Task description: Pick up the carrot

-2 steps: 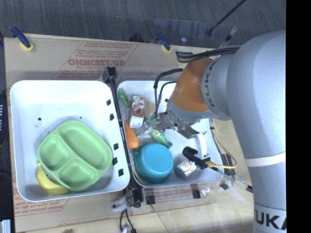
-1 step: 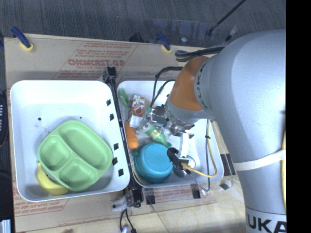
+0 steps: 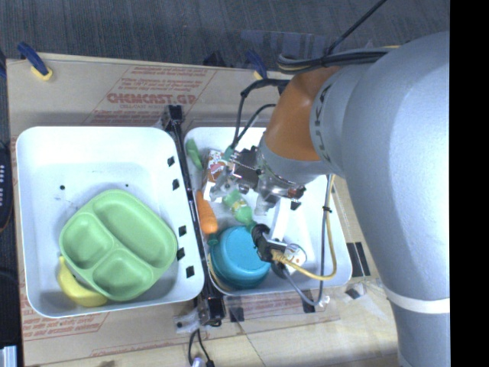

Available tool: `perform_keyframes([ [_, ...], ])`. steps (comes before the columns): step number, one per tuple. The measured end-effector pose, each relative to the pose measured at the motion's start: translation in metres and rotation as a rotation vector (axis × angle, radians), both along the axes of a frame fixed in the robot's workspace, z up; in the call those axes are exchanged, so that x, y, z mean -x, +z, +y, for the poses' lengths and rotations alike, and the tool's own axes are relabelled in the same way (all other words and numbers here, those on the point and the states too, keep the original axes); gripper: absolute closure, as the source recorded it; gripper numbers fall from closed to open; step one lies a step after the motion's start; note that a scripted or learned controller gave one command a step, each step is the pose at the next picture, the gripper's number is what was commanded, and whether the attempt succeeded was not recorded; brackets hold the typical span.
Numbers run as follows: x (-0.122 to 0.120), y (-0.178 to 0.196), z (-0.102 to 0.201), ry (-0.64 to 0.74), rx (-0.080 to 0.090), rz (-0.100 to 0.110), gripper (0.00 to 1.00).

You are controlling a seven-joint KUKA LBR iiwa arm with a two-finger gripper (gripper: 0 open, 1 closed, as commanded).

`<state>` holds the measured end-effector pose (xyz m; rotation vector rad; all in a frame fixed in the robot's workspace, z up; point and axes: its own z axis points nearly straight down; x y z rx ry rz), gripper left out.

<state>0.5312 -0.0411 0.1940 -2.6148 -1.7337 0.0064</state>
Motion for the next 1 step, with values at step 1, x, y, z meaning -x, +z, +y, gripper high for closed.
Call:
perform_keyframes([
  [1, 0.0385, -0.0038, 0.0245, 0.034, 0.001, 0.008, 0.00],
])
